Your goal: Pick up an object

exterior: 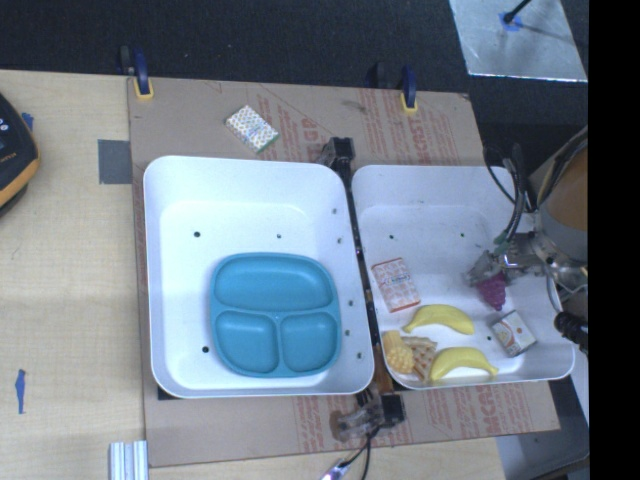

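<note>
My gripper [494, 270] reaches into the right bin [440, 193] from the right edge, near the bin's right side. A small purple object [492, 291] sits directly at its tip, touching or just under it. Whether that object is gripped cannot be made out. Lower in the same bin lie two yellow bananas [440, 318] [462, 364], a tan waffle piece [418, 352] with a yellow item [397, 352] beside it, a red-and-white packet [396, 284] and a small grey box [512, 332].
The left bin [180, 193] holds a blue divided plate [275, 313]. A small patterned packet [251, 127] lies on the cardboard behind the bins. Cables [512, 193] hang by the arm at the right bin's far right corner. Clamps hold the cardboard's back edge.
</note>
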